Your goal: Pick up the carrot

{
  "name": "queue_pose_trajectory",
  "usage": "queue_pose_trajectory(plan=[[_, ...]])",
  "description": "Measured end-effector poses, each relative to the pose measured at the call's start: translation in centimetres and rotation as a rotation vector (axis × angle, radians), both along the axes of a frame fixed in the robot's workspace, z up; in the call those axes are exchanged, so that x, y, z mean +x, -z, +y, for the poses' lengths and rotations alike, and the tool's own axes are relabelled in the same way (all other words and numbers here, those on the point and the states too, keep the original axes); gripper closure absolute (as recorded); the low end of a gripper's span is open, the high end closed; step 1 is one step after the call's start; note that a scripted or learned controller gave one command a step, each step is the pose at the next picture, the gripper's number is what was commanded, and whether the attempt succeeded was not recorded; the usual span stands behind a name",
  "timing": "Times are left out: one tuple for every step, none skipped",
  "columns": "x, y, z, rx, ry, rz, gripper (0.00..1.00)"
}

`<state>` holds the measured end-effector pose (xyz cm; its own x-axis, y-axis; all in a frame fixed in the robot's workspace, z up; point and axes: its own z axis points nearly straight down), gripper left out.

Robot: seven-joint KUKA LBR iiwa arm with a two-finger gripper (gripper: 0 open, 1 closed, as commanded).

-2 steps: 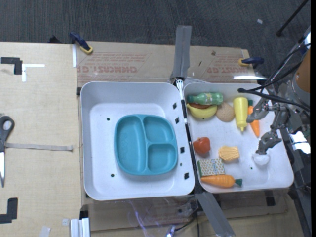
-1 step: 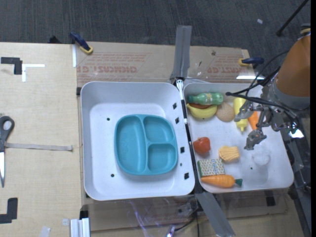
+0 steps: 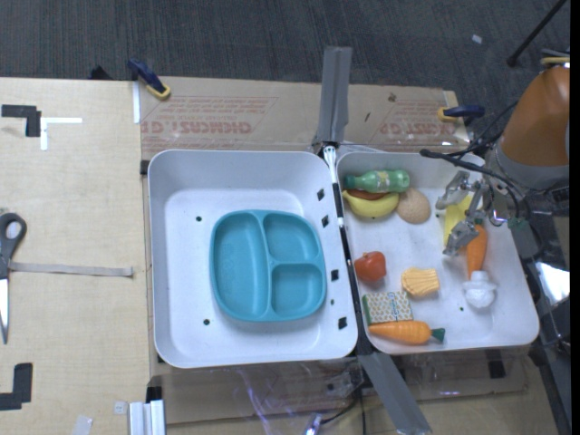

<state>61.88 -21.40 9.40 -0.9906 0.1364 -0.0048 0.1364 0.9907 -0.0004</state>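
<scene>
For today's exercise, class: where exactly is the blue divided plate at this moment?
The blue divided plate lies in the middle of the left bin, across the divider from the tomato in the right bin.

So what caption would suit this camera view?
Gripper over the right bin, beside an orange carrot; blue plate left.

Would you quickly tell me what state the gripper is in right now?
Gripper: in the right bin, shut on a carrot that hangs between its fingers.
</scene>
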Motion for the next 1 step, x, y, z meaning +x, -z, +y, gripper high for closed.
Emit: queue_pose_trajectory(plan=[[-2.45, 0.05, -0.68, 0.000, -0.173, 0.001, 0.00]])
